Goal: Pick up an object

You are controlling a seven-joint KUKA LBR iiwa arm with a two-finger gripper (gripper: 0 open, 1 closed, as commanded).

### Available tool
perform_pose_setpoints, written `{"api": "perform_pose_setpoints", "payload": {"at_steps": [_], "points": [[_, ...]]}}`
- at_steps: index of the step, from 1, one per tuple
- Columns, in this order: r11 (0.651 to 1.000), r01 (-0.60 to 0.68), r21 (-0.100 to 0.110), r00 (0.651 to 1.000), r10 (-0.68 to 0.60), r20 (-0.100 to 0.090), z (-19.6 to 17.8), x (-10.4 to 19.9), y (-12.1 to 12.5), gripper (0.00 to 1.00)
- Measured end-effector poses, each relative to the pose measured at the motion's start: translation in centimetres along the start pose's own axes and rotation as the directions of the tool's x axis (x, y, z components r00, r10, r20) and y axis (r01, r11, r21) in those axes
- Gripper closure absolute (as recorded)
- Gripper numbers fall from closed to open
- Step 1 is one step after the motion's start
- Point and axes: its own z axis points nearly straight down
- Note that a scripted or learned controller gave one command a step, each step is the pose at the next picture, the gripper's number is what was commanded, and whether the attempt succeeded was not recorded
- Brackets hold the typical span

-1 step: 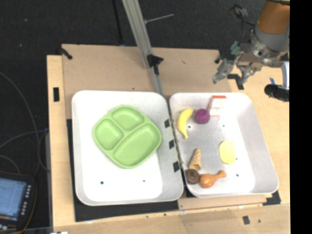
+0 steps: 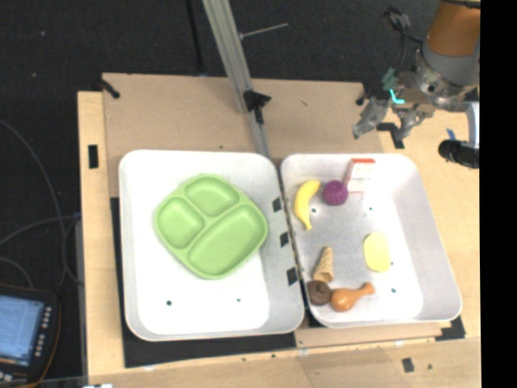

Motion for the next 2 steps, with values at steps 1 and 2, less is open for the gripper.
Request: {"api": "perform_pose_setpoints", "payload": {"at_steps": [1, 2], "points": [[1.0, -0.003, 0.003, 1.0, 0.003, -0.001, 4.4, -0.2, -0.7, 0.0], [1.0, -0.004, 0.003, 1.0, 0.004, -0.001, 9.9, -0.7, 0.2, 0.0]]}}
